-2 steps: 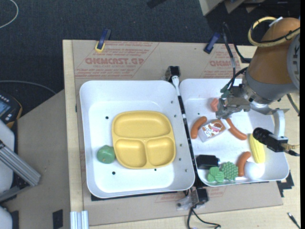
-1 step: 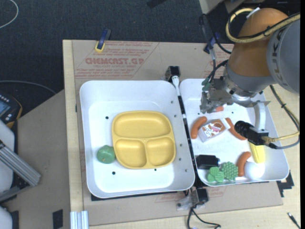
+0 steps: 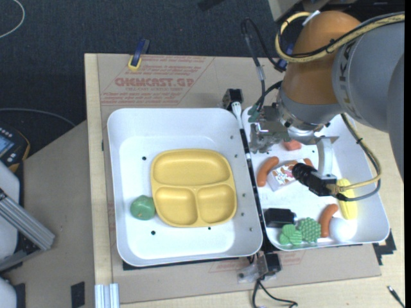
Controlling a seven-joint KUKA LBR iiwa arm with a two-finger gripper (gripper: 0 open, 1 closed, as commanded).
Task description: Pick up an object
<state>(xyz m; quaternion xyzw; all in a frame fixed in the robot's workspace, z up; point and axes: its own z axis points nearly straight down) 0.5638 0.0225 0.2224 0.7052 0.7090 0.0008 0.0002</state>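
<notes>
An orange sausage-shaped toy [image 3: 266, 170] lies tilted in the upper left part of the right-hand shallow white bin [image 3: 376, 231], near the wall it shares with the other bin. Just above the toy hangs the pincer [image 3: 257, 142], on the grey arm with the orange band [image 3: 321, 43]; whether it is released or clenched cannot be told from this angle.

Just beside the toy, on its right, lies a small white-and-red packet [image 3: 280, 179]. Lower in the same bin are a flat black block [image 3: 278, 217], a green bumpy plastic cluster [image 3: 300, 231], a second orange sausage [image 3: 328, 217] and a yellow banana-shaped piece [image 3: 347, 199].

The left-hand shallow white bin [image 3: 128, 146] holds a yellow three-compartment plastic tray [image 3: 192, 187], with a green rounded ball [image 3: 142, 207] just beside the tray's lower left corner. Both bins sit on a table covered with a brown sheet printed in red [image 3: 154, 79].
</notes>
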